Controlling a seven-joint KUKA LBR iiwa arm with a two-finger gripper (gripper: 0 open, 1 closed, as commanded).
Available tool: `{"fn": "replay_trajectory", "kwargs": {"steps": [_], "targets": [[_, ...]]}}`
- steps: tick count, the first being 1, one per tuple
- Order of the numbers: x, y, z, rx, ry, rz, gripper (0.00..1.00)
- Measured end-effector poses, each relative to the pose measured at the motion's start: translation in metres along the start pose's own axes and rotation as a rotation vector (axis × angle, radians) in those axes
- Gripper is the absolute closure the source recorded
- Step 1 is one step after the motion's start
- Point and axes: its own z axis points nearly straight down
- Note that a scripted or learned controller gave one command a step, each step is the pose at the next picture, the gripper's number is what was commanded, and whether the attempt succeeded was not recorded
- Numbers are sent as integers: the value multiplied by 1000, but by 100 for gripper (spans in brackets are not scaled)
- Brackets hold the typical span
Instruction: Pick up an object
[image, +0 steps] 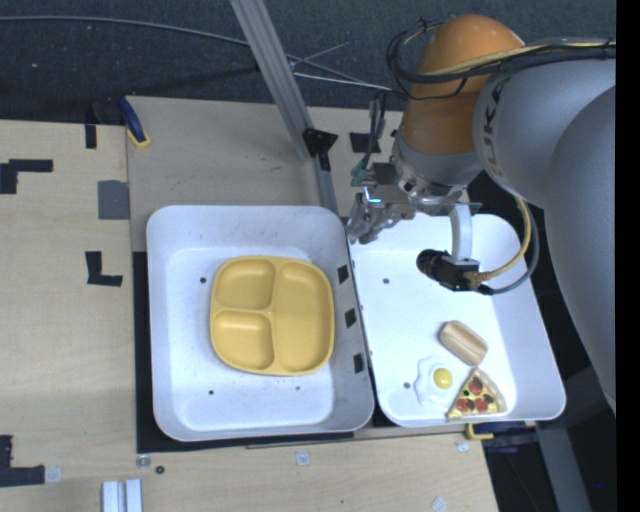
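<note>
Beside pizza slice (476, 396): fried egg (437, 380), bun (463, 342).

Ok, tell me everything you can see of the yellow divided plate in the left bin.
The yellow three-compartment plastic plate lies flat, right side up, near the middle of the left white bin. It is a rounded square with one long compartment on the right and two smaller ones on the left, all bare. It looks matte and clean. It rests on the bin floor.
</note>
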Motion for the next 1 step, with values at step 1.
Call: {"fn": "replay_trajectory", "kwargs": {"steps": [1], "targets": [[49, -17, -1, 1, -1, 0, 100]]}}
